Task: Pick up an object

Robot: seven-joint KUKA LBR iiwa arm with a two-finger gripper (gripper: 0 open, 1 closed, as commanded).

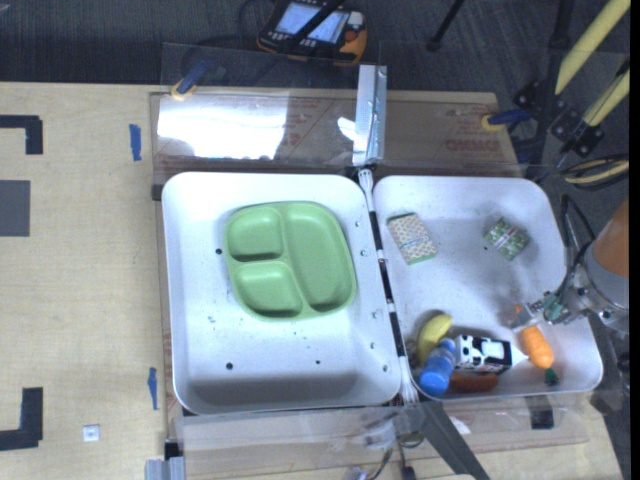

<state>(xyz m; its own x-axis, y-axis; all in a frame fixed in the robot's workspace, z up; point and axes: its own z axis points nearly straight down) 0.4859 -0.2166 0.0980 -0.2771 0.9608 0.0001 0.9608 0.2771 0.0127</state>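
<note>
Hovering with the hand point(550, 308) low at the right bin's point(470, 193) right edge, just above the orange carrot-like toy point(539, 347), seemingly not yet lifting anything, finger spread being too blurred to tell.

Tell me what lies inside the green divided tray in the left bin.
The green tray shows three bare compartments; nothing lies in them. It covers the left bin floor beneath, so anything under it cannot be seen.

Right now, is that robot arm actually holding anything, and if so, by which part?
It cannot be told. The gripper is low in the right bin, just above the orange toy, but nothing visibly sits in it.
</note>
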